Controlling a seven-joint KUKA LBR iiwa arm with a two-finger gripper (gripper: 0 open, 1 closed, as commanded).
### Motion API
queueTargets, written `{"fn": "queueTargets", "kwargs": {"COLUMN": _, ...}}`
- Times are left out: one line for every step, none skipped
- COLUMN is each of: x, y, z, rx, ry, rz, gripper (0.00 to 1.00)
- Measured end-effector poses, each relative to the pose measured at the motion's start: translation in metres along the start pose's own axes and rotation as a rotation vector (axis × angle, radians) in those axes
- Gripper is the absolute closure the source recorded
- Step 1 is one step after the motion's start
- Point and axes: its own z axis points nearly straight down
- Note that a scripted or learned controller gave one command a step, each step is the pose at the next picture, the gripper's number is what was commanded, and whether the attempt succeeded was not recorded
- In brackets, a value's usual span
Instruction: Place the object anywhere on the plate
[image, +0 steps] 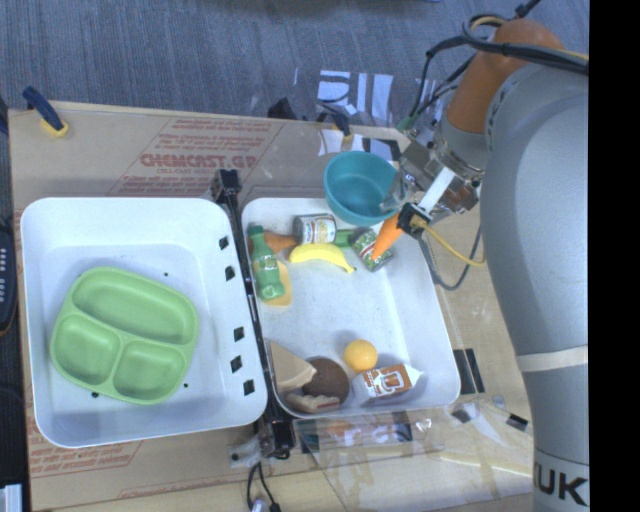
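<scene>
The green three-part plate (122, 333) lies in the left bin (40, 400). A teal bowl (358, 186) sits tilted over the far rim of the right bin (425, 330). My gripper (408, 200) is right against the bowl's right side, at that bin's far right corner. Just below the gripper an orange carrot (388, 237) rests on a green packet (371, 254). A banana (322, 257), a small can (317, 229) and a green bottle (267, 267) lie near the bin's far end.
At the right bin's near end lie an orange ball (360, 354), a brown-labelled packet (388, 381), a brown round item (326, 378) and a tan wedge (288, 368). The grey arm (540, 200) takes up the right side.
</scene>
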Motion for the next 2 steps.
{"fn": "queueTargets", "kwargs": {"x": 0.0011, "y": -0.0017, "z": -0.0082, "rx": 0.01, "ry": -0.004, "rz": -0.014, "gripper": 1.0}}
{"fn": "queueTargets", "kwargs": {"x": 0.0025, "y": -0.0037, "z": -0.0159, "rx": 0.019, "ry": -0.011, "rz": -0.028, "gripper": 1.0}}
